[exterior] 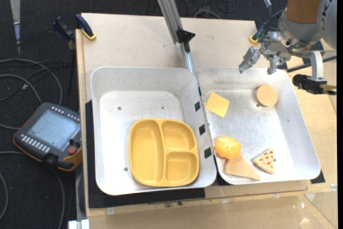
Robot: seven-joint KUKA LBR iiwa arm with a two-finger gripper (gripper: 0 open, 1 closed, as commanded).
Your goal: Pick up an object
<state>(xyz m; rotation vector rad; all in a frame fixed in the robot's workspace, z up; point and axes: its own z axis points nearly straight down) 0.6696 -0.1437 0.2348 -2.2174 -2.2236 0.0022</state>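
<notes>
Yellow divided tray in left bin; orange, wedges, cheese square, round disc beneath open-fingered, empty gripper.

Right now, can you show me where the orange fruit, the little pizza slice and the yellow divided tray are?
orange fruit [227, 147], camera view, middle of its rounded top.
pizza slice [265, 160], camera view, centre of its topped face.
yellow divided tray [144, 153], camera view, floor of its largest compartment.

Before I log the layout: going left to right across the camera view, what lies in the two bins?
Yellow divided tray → yellow cheese slice → orange fruit → pizza slice.
</notes>
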